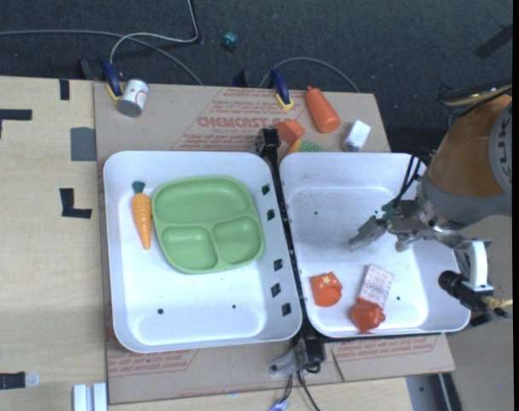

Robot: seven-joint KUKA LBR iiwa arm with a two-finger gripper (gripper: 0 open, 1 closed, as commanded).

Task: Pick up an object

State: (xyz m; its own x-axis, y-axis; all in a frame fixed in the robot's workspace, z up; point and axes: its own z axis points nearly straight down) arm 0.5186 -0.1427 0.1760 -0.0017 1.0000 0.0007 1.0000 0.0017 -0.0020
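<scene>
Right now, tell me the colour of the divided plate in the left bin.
Light green; the divided plate shows in the camera view.

Both bins white: left bin (pixel 122 255), right bin (pixel 345 174). Divided plate (pixel 210 223) pale green. Toy carrot (pixel 141 215) orange, green top. Block (pixel 326 288) orange-red; rounded piece (pixel 367 316) red; small packet (pixel 376 283) white with pink print. Bottle-shaped toy (pixel 322 110) orange; small cube (pixel 357 134) white. Cardboard sheet (pixel 234 118) tan, red lettering. Table (pixel 37 255) light wood, dark grey marks. Arm (pixel 474 161) grey, orange band. End effector (pixel 381 229) grey.
</scene>
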